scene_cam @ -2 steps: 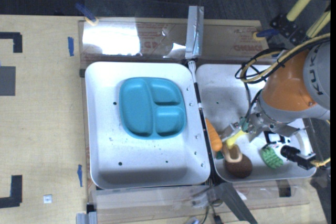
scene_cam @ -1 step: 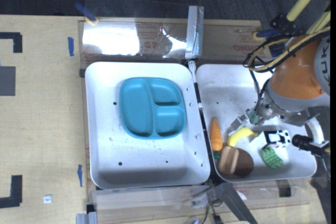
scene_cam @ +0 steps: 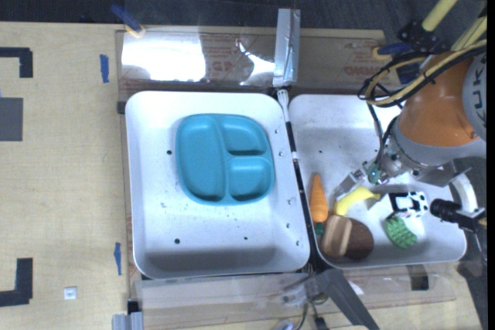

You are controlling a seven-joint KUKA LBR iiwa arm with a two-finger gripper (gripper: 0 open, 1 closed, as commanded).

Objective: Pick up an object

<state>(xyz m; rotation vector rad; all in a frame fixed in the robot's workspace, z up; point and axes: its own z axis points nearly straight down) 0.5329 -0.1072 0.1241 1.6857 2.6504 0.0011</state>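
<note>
White plastic fills most of what I'm working over: the left bin (scene_cam: pixel 147 189), a shallow, glossy, round-cornered tub at the frame's centre, holds a smooth teal divided plate (scene_cam: pixel 226 157), and the right bin (scene_cam: pixel 329 116) beside it holds the toys. My arm (scene_cam: pixel 441 116), grey with that orange band, comes in from the right edge, and my gripper (scene_cam: pixel 370 175) is down low in the right bin, touching or just over a yellow piece (scene_cam: pixel 354 199), banana-like and matte. Whether my jaws are wide or pinched I cannot tell from this angle, so I call nothing lifted yet: everything looks to be resting on the bin floor, the pick itself remains. Lower down, a brown rounded lump (scene_cam: pixel 348 237), a tapered orange carrot (scene_cam: pixel 317 199), a ridged green bit (scene_cam: pixel 399 231), and a black-and-white patterned piece (scene_cam: pixel 410 205).
</note>
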